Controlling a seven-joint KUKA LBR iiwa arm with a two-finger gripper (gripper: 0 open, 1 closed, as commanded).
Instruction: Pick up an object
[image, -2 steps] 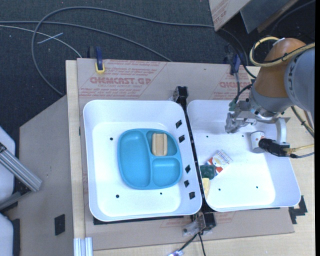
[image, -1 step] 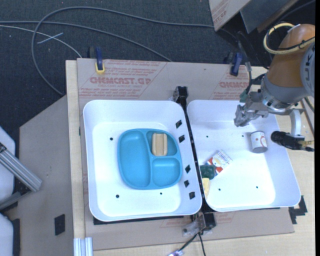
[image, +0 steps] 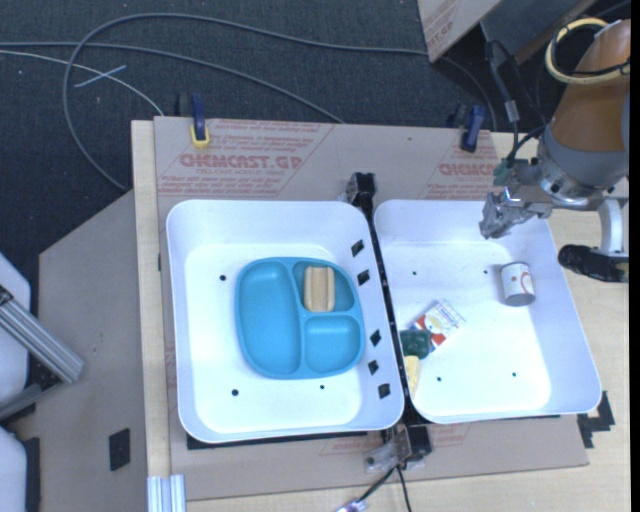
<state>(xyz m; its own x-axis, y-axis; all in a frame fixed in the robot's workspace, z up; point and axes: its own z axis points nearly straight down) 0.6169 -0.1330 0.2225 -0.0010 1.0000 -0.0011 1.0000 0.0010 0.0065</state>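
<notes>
Over right bin's (image: 560, 300) far edge: jaws (image: 497, 222) of indeterminate state, risking rim contact; small can (image: 516, 283) liable to roll.

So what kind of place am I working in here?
Probably a lab test bench: two white bins, left and right, on a board fixed by clamps, cables loose on dark carpet, and the claw over the right bin.
</notes>
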